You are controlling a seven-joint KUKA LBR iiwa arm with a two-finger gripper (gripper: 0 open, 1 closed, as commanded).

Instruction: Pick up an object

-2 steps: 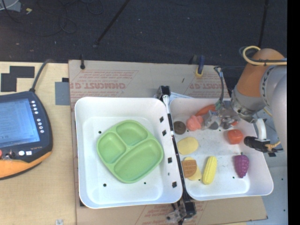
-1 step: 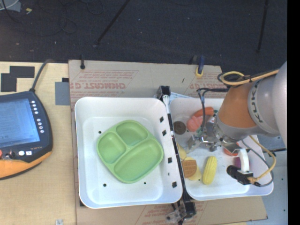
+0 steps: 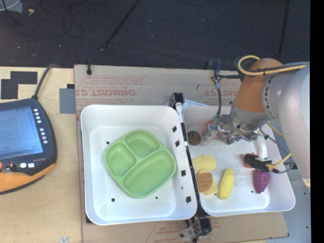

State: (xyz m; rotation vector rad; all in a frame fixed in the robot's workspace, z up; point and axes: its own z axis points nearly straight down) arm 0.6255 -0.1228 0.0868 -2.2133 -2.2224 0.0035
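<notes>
My gripper (image 3: 223, 131) hangs low over the back of the right bin (image 3: 281, 202), with the grey arm and its orange band coming in from the right. A small brown round thing (image 3: 193, 137) lies just left of the gripper, apart from it. Nearer the front lie a pale yellow rounded piece (image 3: 204, 163), a brown waffle-like piece (image 3: 205, 181), a yellow corn-like piece (image 3: 226, 183) and a purple piece (image 3: 261, 181). Nothing shows in the gripper's hold.
The left bin (image 3: 96, 130) holds a green divided plate (image 3: 140, 162). A black divider with clips (image 3: 183, 151) runs between the two bins. A tablet-like pendant (image 3: 23, 143) lies on the bench at the far left.
</notes>
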